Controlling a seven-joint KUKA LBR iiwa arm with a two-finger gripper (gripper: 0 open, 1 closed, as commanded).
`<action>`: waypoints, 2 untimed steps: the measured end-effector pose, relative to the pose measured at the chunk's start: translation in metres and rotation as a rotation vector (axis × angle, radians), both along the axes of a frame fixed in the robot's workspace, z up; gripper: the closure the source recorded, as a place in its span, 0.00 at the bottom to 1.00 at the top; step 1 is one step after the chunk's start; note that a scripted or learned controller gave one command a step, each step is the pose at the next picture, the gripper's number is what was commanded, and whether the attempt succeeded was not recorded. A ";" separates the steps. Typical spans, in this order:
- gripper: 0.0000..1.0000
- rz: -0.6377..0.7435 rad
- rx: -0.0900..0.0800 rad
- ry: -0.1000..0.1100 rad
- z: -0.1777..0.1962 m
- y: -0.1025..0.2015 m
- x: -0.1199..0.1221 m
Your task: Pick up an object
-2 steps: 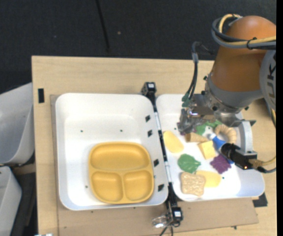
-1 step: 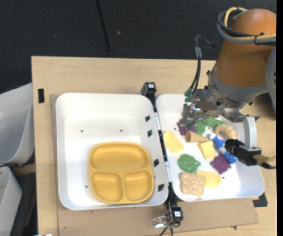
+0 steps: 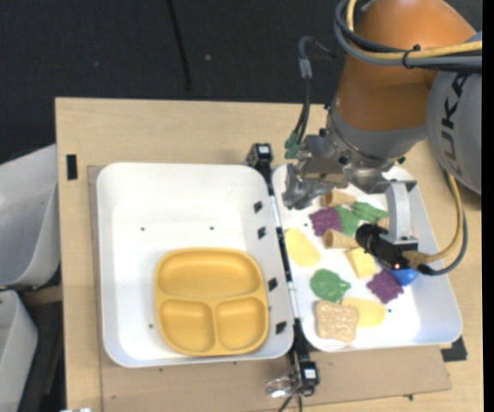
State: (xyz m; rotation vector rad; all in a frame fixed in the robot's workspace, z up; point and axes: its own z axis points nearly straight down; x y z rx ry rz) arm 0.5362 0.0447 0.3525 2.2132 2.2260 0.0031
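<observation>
The right bin (image 3: 431,316) holds several toy food pieces. Among them are a purple grape bunch (image 3: 324,221), a pale yellow piece (image 3: 302,247), a green leafy piece (image 3: 329,284), a second purple bunch (image 3: 385,287), a speckled tan cracker (image 3: 336,321) and a yellow wedge (image 3: 361,263). My gripper (image 3: 303,189) hangs low over the bin's far left corner, just above and left of the first purple bunch. The arm's orange and grey wrist hides the far part of the bin. I see nothing held in the gripper.
The left bin (image 3: 144,204) holds a yellow divided plate (image 3: 212,300) in its near half. A black divider rail (image 3: 278,239) runs between the bins. A small blue piece (image 3: 406,275) and a green piece (image 3: 369,210) lie under the arm's black fitting (image 3: 382,245).
</observation>
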 end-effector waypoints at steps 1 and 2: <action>1.00 0.007 0.007 -0.016 0.182 0.107 0.004; 1.00 -0.007 -0.001 0.001 0.175 0.087 0.032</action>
